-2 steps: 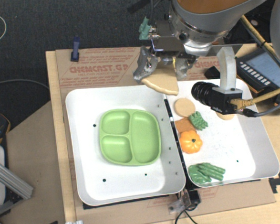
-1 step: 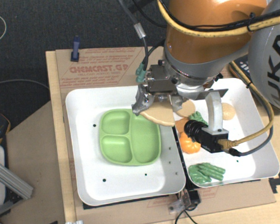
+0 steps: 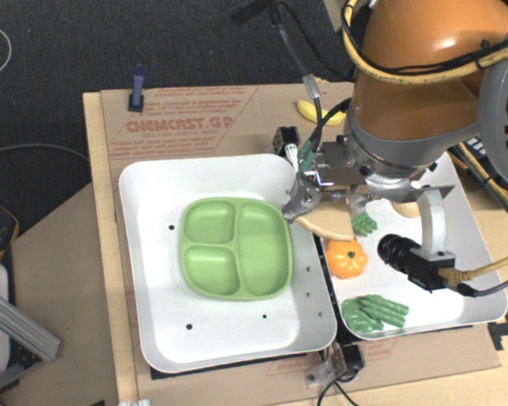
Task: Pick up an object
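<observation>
My gripper [image 3: 325,207] hangs low over the near-left part of the right bin [image 3: 474,252], by the wall between the two bins. It is open, with one finger [image 3: 296,205] at the left and the other at the right. A flat tan piece [image 3: 328,226] lies just under and between them. A small green leafy toy [image 3: 365,226] sits against the right finger. An orange pumpkin-like toy [image 3: 346,260] rests just in front of the tan piece. A green bean pod bundle [image 3: 374,312] lies at the bin's front edge.
The left bin [image 3: 153,248] holds a light green divided plate [image 3: 237,247]. A yellow banana-like item [image 3: 307,109] lies on the board behind the bins. The arm's large body covers the back of the right bin.
</observation>
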Robot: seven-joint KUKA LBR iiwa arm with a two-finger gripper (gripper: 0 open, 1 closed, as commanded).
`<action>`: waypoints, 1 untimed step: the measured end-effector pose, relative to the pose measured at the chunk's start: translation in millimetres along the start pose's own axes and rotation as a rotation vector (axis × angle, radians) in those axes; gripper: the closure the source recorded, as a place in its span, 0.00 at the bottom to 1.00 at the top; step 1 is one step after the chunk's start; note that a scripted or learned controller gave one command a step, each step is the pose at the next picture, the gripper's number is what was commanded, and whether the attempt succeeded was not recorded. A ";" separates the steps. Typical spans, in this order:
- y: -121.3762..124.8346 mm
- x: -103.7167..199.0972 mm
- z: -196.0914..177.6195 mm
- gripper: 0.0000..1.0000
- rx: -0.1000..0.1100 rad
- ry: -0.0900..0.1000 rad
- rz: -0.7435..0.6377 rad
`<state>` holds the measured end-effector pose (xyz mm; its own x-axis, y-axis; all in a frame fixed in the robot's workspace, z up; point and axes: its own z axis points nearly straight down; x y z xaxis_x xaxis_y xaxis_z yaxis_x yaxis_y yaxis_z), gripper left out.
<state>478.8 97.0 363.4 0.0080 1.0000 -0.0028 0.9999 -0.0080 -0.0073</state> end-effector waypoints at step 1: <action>0.2 31.9 -24.9 1.00 -0.010 0.004 -0.011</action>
<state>479.5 129.0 388.2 -0.0026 1.0000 0.0012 1.0000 0.0026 0.0031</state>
